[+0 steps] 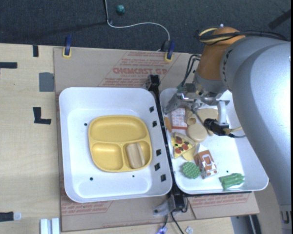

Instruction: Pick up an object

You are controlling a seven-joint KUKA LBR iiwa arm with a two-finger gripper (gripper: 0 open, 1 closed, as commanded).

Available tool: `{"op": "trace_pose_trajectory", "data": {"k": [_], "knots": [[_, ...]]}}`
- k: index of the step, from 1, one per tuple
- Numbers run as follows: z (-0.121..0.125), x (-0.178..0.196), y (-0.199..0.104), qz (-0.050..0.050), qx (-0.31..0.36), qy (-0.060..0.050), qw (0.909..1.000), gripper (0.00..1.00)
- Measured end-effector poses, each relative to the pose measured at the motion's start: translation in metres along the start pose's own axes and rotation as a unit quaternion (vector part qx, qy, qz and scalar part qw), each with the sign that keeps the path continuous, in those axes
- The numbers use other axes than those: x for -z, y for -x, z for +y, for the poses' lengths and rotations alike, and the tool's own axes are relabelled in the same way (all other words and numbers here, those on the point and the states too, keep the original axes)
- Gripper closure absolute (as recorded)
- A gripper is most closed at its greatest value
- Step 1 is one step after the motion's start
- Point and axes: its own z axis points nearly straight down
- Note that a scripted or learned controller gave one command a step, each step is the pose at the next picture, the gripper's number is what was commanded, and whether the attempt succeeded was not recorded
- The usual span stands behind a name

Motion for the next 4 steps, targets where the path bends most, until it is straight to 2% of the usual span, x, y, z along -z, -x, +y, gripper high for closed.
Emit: {"op": "trace_pose_trajectory", "data": {"k": [1, 2, 3, 4], "knots": [[0.000, 0.000, 0.020, 0.000, -0.002, 0.004, 1.0000, 0.00], [-0.033, 0.000, 0.004, 0.001, -0.002, 0.003, 1.0000, 0.00], [-0.001, -0.001, -0.001, 0.000, 0.000, -0.002, 1.0000, 0.00], [-0.001, -0.001, 0.003, 0.000, -0.001, 0.001, 1.0000, 0.00]]}}
